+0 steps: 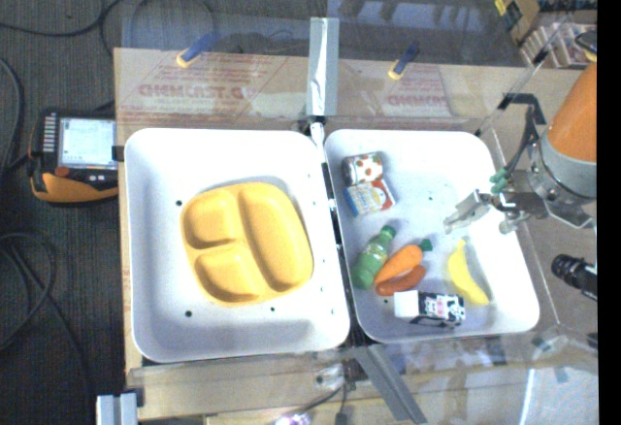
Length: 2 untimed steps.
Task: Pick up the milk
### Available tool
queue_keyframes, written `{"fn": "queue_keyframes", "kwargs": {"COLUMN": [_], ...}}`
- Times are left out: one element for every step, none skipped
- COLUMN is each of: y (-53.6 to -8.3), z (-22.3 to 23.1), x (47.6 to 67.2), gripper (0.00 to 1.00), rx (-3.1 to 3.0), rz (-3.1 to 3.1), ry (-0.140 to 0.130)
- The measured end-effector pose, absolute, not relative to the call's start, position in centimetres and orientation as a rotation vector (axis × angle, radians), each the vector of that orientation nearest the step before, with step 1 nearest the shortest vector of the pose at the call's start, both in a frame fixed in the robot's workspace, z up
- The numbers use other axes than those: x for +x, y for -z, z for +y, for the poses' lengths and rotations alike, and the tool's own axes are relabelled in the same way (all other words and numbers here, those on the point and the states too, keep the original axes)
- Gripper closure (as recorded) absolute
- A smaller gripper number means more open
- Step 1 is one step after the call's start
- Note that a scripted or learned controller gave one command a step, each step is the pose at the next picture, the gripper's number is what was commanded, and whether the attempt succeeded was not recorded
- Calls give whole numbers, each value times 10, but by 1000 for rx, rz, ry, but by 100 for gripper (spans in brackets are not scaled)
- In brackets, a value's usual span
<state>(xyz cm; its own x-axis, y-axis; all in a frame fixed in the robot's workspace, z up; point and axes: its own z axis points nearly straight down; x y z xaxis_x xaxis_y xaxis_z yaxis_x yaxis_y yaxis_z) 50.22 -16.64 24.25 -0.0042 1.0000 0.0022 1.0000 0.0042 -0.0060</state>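
From here I can't tell how the tool (477,208) is set, and reaching the milk (430,307) risks nudging the banana (468,278) just beside it.

In the left bin (146,248) I see a yellow divided tray (248,241) near its middle. In the right bin (437,156), a green bottle (373,255) touches a carrot (401,264) at its 3 o'clock, and a banana (466,276) lies farther toward 3 o'clock. A handheld pendant (76,157) rests on the floor at the left bin's 9 o'clock.
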Motion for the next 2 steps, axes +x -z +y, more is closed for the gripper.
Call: {"fn": "queue_keyframes", "kwargs": {"y": [-112,-180], "z": [-108,-49], "x": [531,599], "gripper": [0,0], "rx": [-2230,-2529], "rz": [-2203,-1861], "ry": [-6,-11]}}
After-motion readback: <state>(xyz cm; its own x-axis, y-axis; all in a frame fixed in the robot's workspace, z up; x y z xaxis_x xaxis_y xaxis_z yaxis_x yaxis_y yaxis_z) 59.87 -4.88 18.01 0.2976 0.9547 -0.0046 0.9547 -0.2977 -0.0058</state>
